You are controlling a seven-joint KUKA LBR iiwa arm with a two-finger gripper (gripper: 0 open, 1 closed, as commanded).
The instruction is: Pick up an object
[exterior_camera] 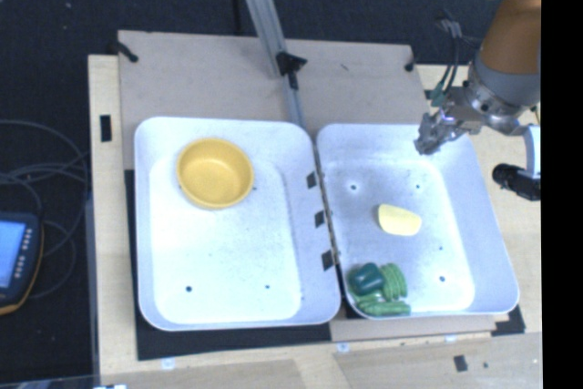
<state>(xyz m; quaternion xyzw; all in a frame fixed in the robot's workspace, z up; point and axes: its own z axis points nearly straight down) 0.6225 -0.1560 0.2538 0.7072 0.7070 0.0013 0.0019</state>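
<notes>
Pale yellow rounded lump [399, 220], smooth, lying mid right bin [455, 187]. Green ridged toy [379, 283], dark green at one end, sits at that bin's near-left corner. Gripper [431, 139] hangs above the right bin's far edge; cannot tell its opening, nothing seen in it. Left bin [228, 269] holds a yellow bowl [215, 172], upright.

pale yellow object [399, 220] mid right bin, green object [378, 281] near corner
</notes>
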